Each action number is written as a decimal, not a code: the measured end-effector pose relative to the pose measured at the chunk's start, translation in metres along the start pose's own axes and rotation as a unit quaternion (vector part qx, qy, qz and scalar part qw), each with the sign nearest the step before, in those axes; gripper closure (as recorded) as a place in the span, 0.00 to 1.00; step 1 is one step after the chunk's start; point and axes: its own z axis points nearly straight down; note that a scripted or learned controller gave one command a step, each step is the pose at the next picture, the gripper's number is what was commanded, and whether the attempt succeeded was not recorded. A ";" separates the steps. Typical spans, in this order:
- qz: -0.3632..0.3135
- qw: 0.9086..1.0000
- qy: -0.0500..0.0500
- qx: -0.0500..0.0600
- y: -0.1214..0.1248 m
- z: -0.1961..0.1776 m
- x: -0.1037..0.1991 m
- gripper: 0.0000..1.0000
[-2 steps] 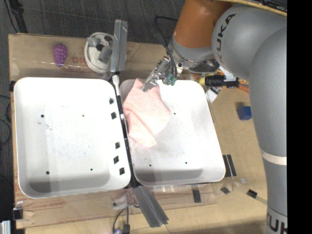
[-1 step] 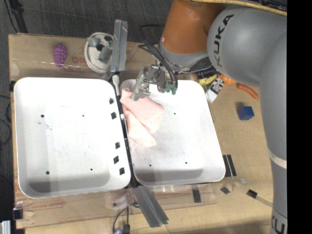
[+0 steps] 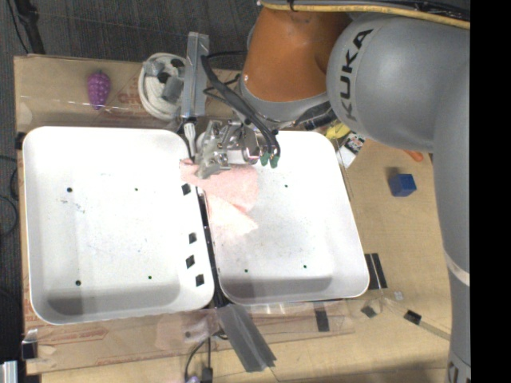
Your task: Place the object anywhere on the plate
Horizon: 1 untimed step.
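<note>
The tool [image 3: 222,152] is seen at the far left corner of the right bin [image 3: 319,246], with a pale pink, flat object [image 3: 235,202] lying just below it and seemingly touching it. Whether anything is gripped cannot be told; its width is masked by cabling. A slip or missed grasp is judged likely, since the object lies flat. No plate can be made out.

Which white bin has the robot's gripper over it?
The right bin. The gripper hangs over its top-left corner, above a pale pink thing lying in that bin. The left bin sits beside it, away from the gripper.
</note>
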 end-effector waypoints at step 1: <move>-0.001 1.000 0.000 0.000 0.048 0.014 0.028 1.00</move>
